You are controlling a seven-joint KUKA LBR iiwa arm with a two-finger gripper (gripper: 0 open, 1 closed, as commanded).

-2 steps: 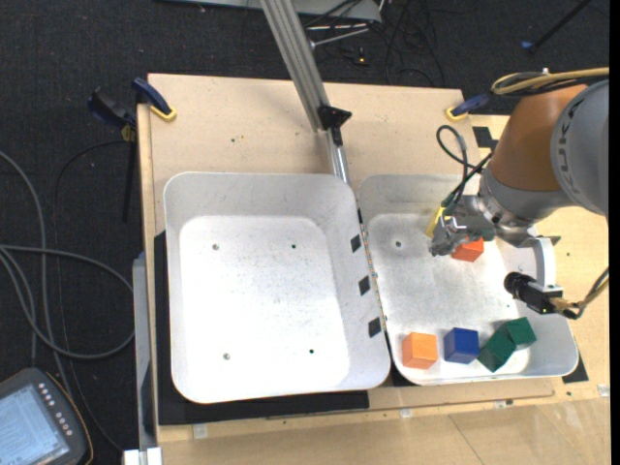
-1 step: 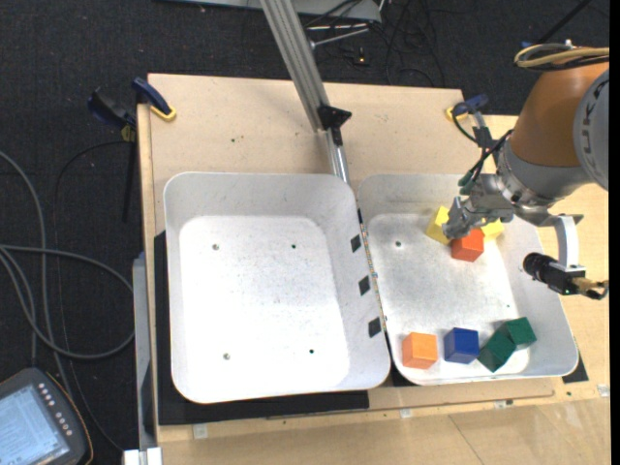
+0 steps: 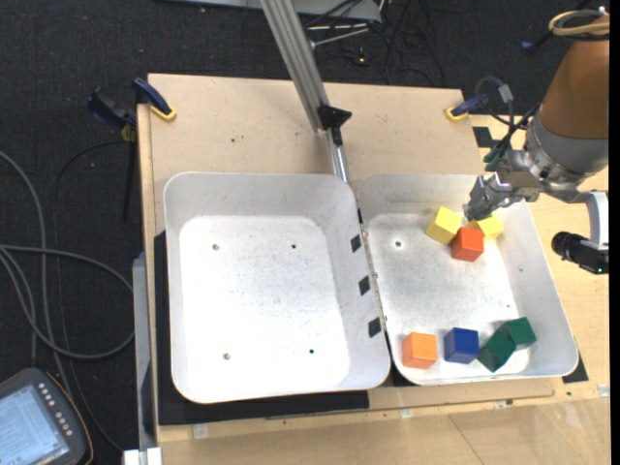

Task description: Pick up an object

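Whether the gripper (image 3: 481, 204) is spread or closed I cannot tell from where I stand; its dark tip is a blur against the right bin (image 3: 545, 289), and nothing can be made out in its hold.

Nearest to me, along the near wall of that bin, sits a loose row of blocks: an orange cube (image 3: 419, 349) on the left, a blue cube (image 3: 462, 345) just beside it, then two dark green blocks (image 3: 506, 343) touching each other at the near right corner. All lie flat on the bin floor.

Farther in, well apart from that row, is a tight cluster. A red cube (image 3: 468, 243) rests flat, turned a little askew to the bin walls; being a cube, it has no long axis to speak of. A yellow block (image 3: 445, 226) touches it on the far left, and a second yellow piece (image 3: 491, 227) lies just to its far right, partly hidden. The gripper's tip comes down right at this cluster, just beyond the red cube and between the two yellow pieces, perhaps touching them.

Behind it the arm (image 3: 579, 95) reaches in from the right, wrist angled down and to the left, its orange band high over the bin's far right corner.

The left bin (image 3: 194, 260) sits alongside, walls touching.
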